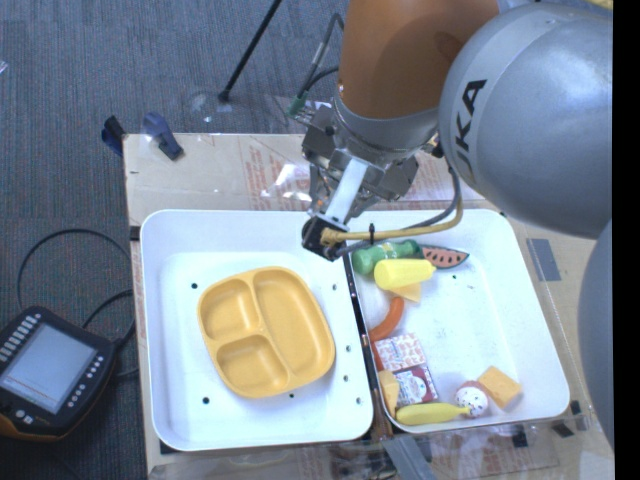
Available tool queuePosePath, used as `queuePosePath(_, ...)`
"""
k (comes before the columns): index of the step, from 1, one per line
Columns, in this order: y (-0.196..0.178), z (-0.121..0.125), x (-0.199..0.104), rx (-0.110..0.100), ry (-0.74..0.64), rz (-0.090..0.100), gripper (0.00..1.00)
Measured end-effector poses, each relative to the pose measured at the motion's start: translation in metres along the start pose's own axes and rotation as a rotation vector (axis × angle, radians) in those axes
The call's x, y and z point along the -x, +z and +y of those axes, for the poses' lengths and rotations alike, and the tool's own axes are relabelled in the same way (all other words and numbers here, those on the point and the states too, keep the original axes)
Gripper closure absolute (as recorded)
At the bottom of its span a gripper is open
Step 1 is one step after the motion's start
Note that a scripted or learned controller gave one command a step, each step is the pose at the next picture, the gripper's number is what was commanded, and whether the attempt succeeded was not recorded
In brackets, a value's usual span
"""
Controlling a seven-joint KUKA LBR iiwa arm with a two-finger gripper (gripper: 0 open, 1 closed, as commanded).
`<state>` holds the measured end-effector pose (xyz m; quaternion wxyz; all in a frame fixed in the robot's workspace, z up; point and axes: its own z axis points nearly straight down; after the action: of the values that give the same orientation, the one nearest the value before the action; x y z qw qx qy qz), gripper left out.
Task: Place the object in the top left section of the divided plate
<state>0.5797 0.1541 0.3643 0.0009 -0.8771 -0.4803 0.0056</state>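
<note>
The yellow divided plate (pixel 265 330) lies in the left bin (pixel 170 268), with nothing in its three sections. My gripper (pixel 362 180) hangs under the orange-banded wrist above the far end of the wall between the two bins, beyond the plate's far right corner. Just right of it, in the right bin (pixel 520 308), lie a green toy vegetable (pixel 377 256) and a yellow piece (pixel 403 272). The wrist hides the gripper's lower end, so I see nothing held.
The right bin also holds a watermelon slice (pixel 446 257), a red-orange sausage (pixel 388 316), two snack packets (pixel 404 365), a banana (pixel 430 414), a speckled egg (pixel 471 400) and a cheese wedge (pixel 499 385). A teach pendant (pixel 45 368) lies on the floor at left.
</note>
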Motion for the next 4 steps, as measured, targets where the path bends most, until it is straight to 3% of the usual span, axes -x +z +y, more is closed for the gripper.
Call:
queuePosePath(1, -0.073, 0.062, -0.021, 0.004, 0.160, 0.008, 1.00)
queuePosePath(2, -0.072, 0.009, 0.033, 0.004, -0.052, 0.006, 1.00)
queuePosePath(3, -0.071, -0.086, 0.055, 0.005, -0.346, 0.004, 1.00)
queuePosePath(4, -0.078, -0.086, 0.052, 0.002, -0.350, 0.000, 1.00)
